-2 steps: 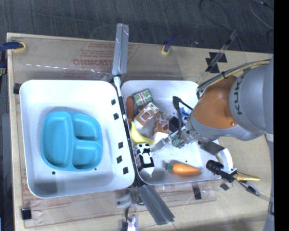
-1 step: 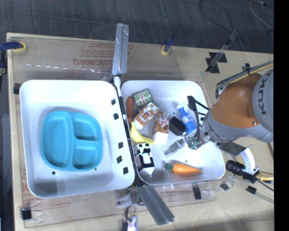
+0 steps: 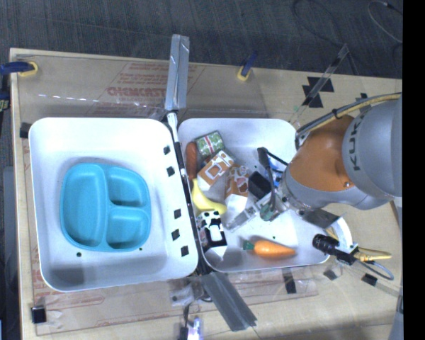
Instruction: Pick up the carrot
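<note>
Smooth tapered carrot [image 3: 272,247] lies near the gripper [image 3: 258,202], seemingly untouched.

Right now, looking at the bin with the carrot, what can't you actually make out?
- Gripper: fingers too small and cluttered, camera view; open or shut unclear.
- Pile of packages: overlapping, labels unreadable.
- Right bin: its right side hidden under the arm.
- Carrot: plainly visible, lying apart from the gripper.

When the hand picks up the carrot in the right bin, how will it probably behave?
The carrot looks smooth and glossy, like moulded plastic, so it is probably stiff, light and a little slippery. Its round, tapered body lies flat on the right bin floor, so a push may roll it in a curve.
</note>
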